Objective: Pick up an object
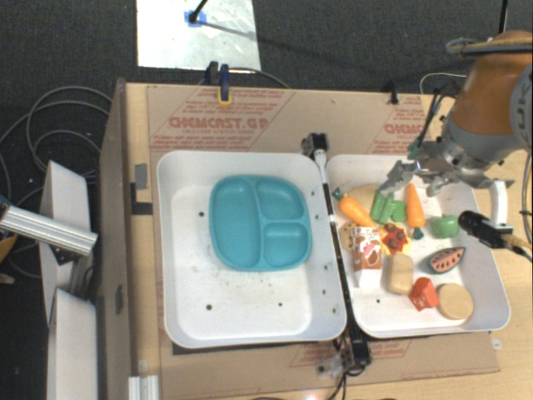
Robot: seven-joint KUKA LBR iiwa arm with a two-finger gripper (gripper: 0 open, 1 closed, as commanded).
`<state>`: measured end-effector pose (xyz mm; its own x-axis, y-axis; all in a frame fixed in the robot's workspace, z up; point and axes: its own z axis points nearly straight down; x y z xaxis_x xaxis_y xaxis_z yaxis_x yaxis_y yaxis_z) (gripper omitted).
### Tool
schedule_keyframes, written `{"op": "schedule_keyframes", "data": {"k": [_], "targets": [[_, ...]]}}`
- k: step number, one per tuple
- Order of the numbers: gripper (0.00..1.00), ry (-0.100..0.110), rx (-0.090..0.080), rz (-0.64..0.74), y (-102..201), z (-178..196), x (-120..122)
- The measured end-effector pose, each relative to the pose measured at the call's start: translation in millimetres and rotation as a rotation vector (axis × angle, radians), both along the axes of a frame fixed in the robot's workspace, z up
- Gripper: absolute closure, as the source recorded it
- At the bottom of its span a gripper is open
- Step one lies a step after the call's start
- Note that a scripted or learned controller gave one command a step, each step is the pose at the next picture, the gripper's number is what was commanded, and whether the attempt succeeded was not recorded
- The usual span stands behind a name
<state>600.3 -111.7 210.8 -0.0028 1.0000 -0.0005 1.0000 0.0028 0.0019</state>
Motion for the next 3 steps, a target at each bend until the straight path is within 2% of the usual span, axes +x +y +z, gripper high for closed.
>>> {"op": "schedule_keyframes", "data": {"k": [1,2,3], "targets": [[0.0,-0.001,0.0,-0.001,17,-116,-3],[0.0,0.002,0.001,0.004,2,-125,34],[0.0,0.067,-0.002,-0.002,9,-127,58]]}}
